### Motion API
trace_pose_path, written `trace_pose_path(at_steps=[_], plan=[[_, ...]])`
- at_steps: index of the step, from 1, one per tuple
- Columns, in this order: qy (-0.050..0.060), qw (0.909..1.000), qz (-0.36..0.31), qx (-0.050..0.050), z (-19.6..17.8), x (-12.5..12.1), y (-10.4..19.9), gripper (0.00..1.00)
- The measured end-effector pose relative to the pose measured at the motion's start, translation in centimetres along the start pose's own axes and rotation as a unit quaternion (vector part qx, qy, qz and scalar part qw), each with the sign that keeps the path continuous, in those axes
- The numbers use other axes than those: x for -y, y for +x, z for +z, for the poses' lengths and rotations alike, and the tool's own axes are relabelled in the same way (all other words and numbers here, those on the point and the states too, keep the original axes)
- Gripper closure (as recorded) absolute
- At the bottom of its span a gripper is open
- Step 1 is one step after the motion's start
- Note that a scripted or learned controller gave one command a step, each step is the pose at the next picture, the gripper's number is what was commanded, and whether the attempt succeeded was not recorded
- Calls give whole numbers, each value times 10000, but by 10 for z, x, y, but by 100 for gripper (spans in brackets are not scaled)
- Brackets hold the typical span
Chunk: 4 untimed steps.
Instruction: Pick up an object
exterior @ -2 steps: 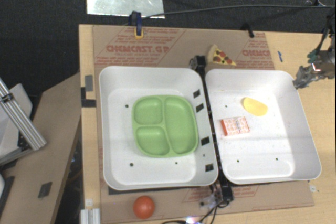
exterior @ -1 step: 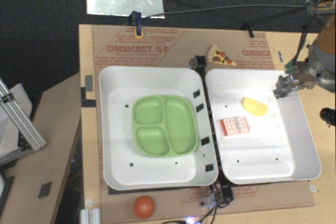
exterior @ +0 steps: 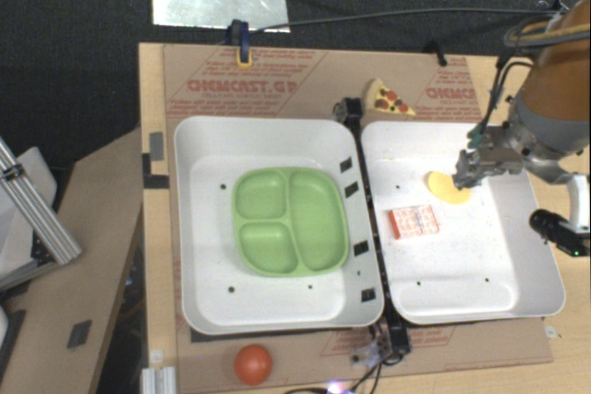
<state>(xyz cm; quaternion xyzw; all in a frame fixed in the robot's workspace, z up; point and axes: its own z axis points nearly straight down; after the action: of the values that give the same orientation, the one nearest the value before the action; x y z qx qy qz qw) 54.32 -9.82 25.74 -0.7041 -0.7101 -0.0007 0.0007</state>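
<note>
1. The gripper (exterior: 469,173) is lowered at the right edge of a flat yellow disc (exterior: 449,187) in the right bin (exterior: 517,291); the disc is judged the intended target.
2. Whether it is open or closed cannot be told, and no grasp is shown.
3. A small red-and-white packet (exterior: 413,221) lies near the disc, to its left.
4. A green divided tray (exterior: 289,220) occupies the left bin (exterior: 199,291).
5. Outside the bins on the cardboard-covered bench (exterior: 295,83), a toy pizza slice (exterior: 388,99) lies far and an orange ball (exterior: 252,364) near.
</note>
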Motion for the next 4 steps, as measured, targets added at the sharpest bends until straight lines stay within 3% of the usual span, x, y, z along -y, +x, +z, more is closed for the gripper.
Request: trace_pose_path(at_steps=[2,4], plan=[[0,10000,-4,-5,30,20,106,100],[4,10000,-3,-2,36,37,197,100]])
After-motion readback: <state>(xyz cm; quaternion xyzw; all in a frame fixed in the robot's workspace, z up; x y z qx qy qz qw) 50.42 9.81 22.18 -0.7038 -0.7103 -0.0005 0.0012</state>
